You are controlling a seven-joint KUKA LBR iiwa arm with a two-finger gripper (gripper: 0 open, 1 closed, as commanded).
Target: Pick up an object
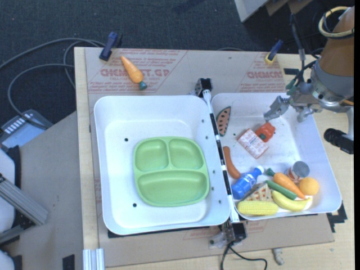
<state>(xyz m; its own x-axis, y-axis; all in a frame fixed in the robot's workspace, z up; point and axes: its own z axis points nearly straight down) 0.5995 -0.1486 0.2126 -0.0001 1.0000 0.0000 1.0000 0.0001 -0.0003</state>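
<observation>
hovering over the far side of the right bin, the gripper hangs with its two fingers spread apart and nothing between them — no pick made yet. the nearest candidate, a small red-and-white packet, lies just near and left of the fingertips on bare bin floor, apart from its neighbours. a watermelon slice sits further left by the bin wall, a sausage lies nearer, and a crowded heap — blue bottle, corn cob, banana, carrot — fills the near right corner. the left bin holds a green divided plate. to do this step well, the arm should likely centre over the packet, turn the fingers across its narrower side, and descend straight, since the isolated item looks a safer bet than the heap.
</observation>
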